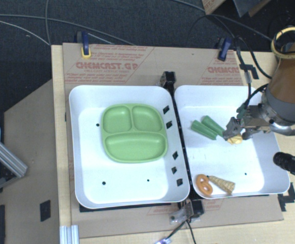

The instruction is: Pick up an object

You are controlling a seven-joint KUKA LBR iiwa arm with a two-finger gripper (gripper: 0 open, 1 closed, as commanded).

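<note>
The pincer hangs low in the right bin, at the right end of the green pods, and whether it is released or clenched on anything cannot be told from this slant. A small yellow piece shows just under it, touching or nearly so; no grasp on it can be confirmed. The green pods, two long pieces lying side by side, sit just left of the pincer, toward the divider between the bins. Near the front rim of the right bin, well apart from the pincer, lie an orange ring and a tan cone, touching each other. The left bin holds a green divided plate with three compartments, lying flat near its middle. Both bins rest on a brown board on the bench, held by blue clamps at the back edge.
</note>
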